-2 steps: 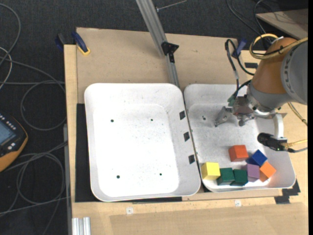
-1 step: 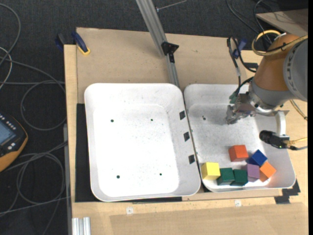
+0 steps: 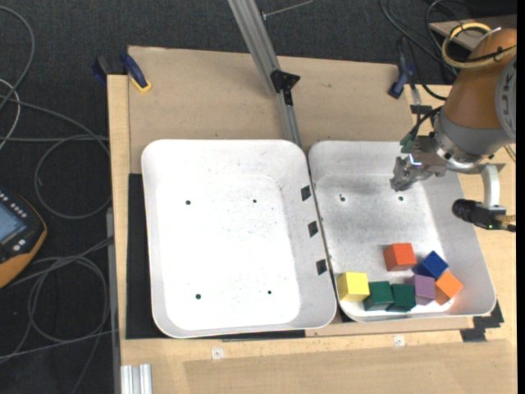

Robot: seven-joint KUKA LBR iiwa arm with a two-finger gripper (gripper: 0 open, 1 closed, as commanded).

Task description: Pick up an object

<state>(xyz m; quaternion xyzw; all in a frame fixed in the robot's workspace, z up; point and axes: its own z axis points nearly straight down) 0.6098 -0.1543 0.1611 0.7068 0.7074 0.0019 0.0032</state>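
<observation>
Several small blocks lie clustered at the front of the right bin: an orange-red block, a blue one, an orange one, a purple one, two green ones and a yellow one. My gripper hangs over the back of the right bin, well behind the blocks and apart from them. Nothing shows between its fingers.
The left bin lies beside the right one, with small black clips along the shared edge. A slanted metal pole rises behind the bins. Cables and a handheld device lie on the floor at left. Blue clamps sit on the bench's back corners.
</observation>
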